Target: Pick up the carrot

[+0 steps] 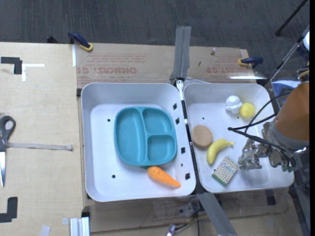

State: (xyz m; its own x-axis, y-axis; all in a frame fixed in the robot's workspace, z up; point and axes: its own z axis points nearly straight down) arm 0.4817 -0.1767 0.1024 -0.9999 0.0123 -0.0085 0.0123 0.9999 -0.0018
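- Carrot (164,177) lies in the left bin (93,146), on the white floor along the near wall, just below the teal divided plate (145,134) and touching or nearly touching that plate's lower edge.
- Its long axis runs at a slant: the thick, rounded end sits up and to the left against the plate, and the thin tip points down and to the right, toward the divider between the two bins.
- Arm reaches in from the right, its orange band (298,109) above the wrist, with black cables looping across toward the bin.
- Gripper (250,160) hangs over the right bin (275,181), low near the near-right part of its floor; I cannot tell whether the fingers are spread or pressed together, and nothing is visibly between them.
- From the fingers, the carrot lies well apart to the left, across the divider and a little nearer the front edge.
- Just left of the fingers is a speckled sponge-like block (225,170), tilted, and beside it a banana (217,149).
- Farther left of the fingers sits a round brown disc (202,135); up and away from them are a yellow ball (247,110) and a white object (233,103) touching it.
- Scissors (5,144) rest on the surface far to the left, outside both bins.
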